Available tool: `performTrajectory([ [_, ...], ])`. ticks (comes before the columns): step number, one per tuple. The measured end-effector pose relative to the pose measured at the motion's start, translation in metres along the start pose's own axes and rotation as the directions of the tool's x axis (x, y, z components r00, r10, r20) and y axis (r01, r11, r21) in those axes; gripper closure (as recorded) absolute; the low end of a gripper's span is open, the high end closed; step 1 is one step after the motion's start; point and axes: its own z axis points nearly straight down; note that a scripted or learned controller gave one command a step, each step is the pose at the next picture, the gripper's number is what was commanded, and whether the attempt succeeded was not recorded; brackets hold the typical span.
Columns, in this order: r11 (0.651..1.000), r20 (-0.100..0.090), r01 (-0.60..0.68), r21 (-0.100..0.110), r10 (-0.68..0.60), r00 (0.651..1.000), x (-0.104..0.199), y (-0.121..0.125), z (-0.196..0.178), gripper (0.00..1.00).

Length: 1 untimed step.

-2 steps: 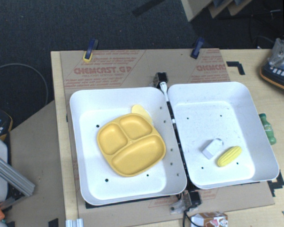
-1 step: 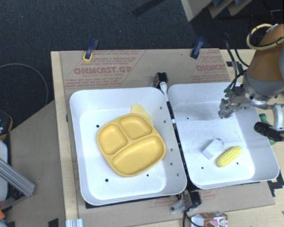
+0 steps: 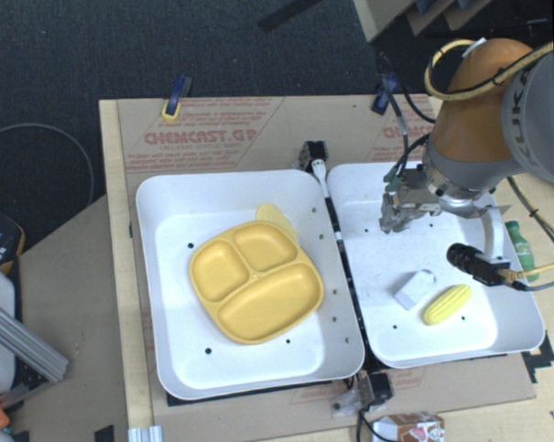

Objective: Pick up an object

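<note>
My gripper hangs over the upper left part of the right bin, pointing down, with nothing visible in it. A yellow toy corn cob lies in that bin's lower right. A small white-grey block sits just left of the cob. Both are below and to the right of the gripper, apart from it. A green item rests at the bin's right rim, partly hidden by the arm. In the left bin lies a yellow divided plate, with a pale yellow piece peeking out from behind it.
The two bins share a middle rim with black clips at the back and front. They stand on a cardboard sheet. Cables run around the arm's wrist at the upper right.
</note>
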Motion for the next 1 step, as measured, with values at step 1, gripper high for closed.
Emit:
performTrajectory([
  [1,1.0,0.0,-0.001,0.001,0.001,1.0,0.0723,-0.054,-0.0332,1.0],
])
